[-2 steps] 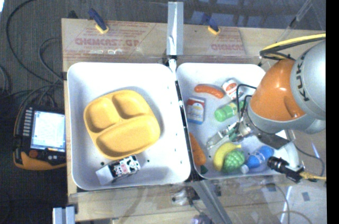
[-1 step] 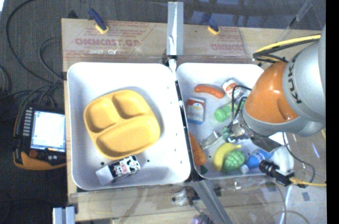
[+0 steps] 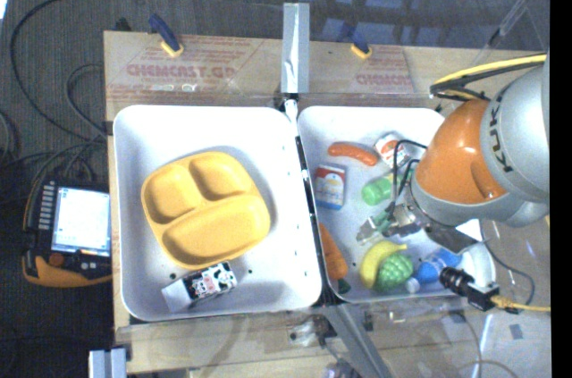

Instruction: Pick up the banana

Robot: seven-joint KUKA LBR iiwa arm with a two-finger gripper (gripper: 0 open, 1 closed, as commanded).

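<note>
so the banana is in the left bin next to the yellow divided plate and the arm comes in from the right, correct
Not quite. The camera view shows the banana in the right bin, near its front edge beside a green toy. The yellow divided plate lies in the left bin, and the arm does come in from the right.

The gripper (image 3: 380,227) hangs in the right bin (image 3: 308,135), just above the banana (image 3: 377,257). A yellow divided tray (image 3: 207,206) lies in the left bin (image 3: 134,278).
</note>
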